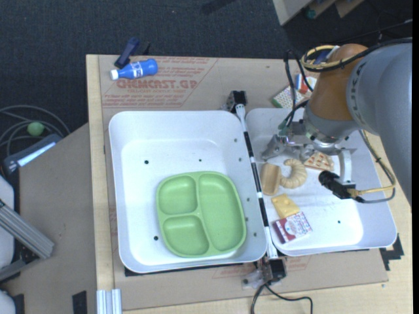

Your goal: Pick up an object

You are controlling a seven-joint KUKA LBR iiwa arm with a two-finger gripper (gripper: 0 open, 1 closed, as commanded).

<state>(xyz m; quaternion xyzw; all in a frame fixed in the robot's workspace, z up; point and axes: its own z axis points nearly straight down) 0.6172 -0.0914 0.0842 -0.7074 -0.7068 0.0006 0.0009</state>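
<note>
My gripper (302, 146) hangs low over the back of the right bin (366, 231), under the arm's orange band (334, 87). Just in front of it lies a tan croissant (295, 174), very near or touching the gripper's lower edge. A pizza-like wedge (319, 160) sits partly under the gripper on its right. A beige roll (270, 177) lies by the bin's left wall. Nearer the front are a yellow cheese wedge (286, 205) and a red-and-white packet (292, 227).
The left bin (131, 142) holds a green divided plate (200, 213). A black clamp and rail (247, 149) run between the bins. A blue-and-white bottle (135, 69) lies on the cardboard behind the left bin. A black cable plug (337, 185) hangs over the right bin.
</note>
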